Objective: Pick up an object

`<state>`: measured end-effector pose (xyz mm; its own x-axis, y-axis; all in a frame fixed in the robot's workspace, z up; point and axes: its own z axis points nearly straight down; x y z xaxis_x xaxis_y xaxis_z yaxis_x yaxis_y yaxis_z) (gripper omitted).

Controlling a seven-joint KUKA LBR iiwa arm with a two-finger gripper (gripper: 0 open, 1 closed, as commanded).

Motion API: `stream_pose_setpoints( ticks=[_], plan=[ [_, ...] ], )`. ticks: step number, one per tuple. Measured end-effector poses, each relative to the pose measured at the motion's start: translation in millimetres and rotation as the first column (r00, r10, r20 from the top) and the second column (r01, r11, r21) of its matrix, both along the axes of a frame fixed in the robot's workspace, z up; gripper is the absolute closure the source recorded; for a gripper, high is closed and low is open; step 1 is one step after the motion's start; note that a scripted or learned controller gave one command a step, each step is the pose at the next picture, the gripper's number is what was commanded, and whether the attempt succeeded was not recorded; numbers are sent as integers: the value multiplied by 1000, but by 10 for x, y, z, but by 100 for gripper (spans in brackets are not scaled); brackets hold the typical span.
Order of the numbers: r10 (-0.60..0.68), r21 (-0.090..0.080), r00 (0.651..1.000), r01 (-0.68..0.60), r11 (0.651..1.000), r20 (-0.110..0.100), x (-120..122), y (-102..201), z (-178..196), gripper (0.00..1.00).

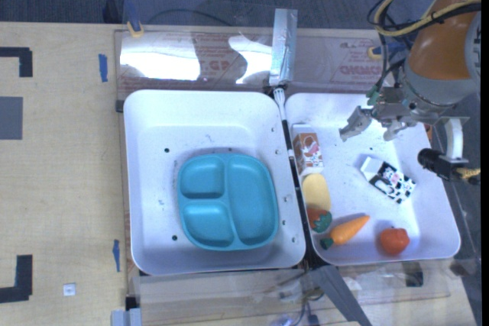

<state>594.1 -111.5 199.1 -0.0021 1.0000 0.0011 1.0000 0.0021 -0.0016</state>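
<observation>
Taking the divider between the two bins as the landmark: to its left the left bin (145,164) holds a blue divided plate (228,200), lying flat and well clear of the arm. Just right of the divider, in the right bin (439,240), a small brown-and-white carton (307,150) lies with its long axis parallel to the divider; it has printing on its face, too small to read. Below it, a pale yellow piece (316,191) sits close beside the divider, and beneath that a small red-and-green item (320,221). An orange carrot (348,229) lies slantwise, its green end toward the divider and its tip pointing away and upward. Farther right, a black-and-white patterned piece (391,181) lies tilted in the middle of the bin, and a red tomato-like piece (393,240) rests near the bin's lower rim. The gripper (377,124) hangs above the upper part of the right bin, its two fingers spread apart with nothing between them. The move likely turns on the patterned piece: it lies just below and slightly right of the jaws, nearer than anything else, with its long axis running diagonally from upper left to lower right, so the wrist would probably need to turn before descending. Faint red lettering shows on the clear panel above the bins, beyond the divider's top end, but it cannot be made out.
</observation>
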Motion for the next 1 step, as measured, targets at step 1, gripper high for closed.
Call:
stream_pose_setpoints(
  ticks=[1],
  plan=[
    [24, 6, 1000, -24, 1000, -3, -245, -1021, -835, 0]
  ],
)
